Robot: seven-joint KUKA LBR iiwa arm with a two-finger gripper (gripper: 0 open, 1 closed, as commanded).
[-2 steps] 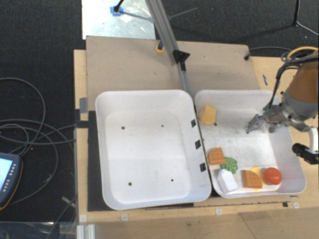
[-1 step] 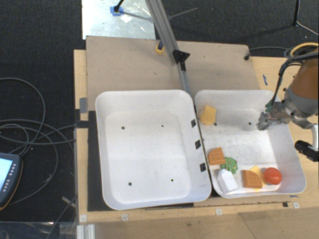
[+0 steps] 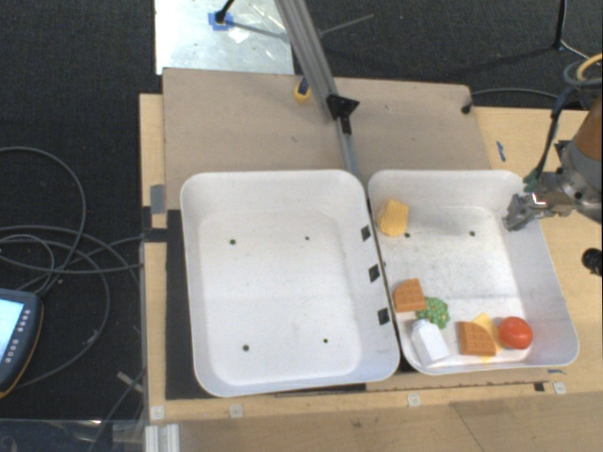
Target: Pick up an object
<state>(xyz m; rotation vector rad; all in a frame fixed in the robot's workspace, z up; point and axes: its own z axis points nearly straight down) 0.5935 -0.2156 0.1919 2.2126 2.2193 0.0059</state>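
Observation:
The right bin [image 3: 528, 252] holds a yellow cheese-like block [image 3: 394, 218] near its back left. Along its front lie a brown waffle piece [image 3: 409, 296], a green broccoli piece [image 3: 434, 310], a white block [image 3: 430, 343], an orange waffle piece with a yellow wedge [image 3: 478, 336], and a red tomato [image 3: 514, 332]. My gripper [image 3: 520, 213] hangs over the right bin's back right rim, apart from all the objects, with nothing seen in it.
The left bin [image 3: 203, 281] stands beside the right one. A slanted grey pole [image 3: 311, 45] crosses the back of the bench. Cables and a tablet [image 3: 14, 332] lie on the floor at the left.

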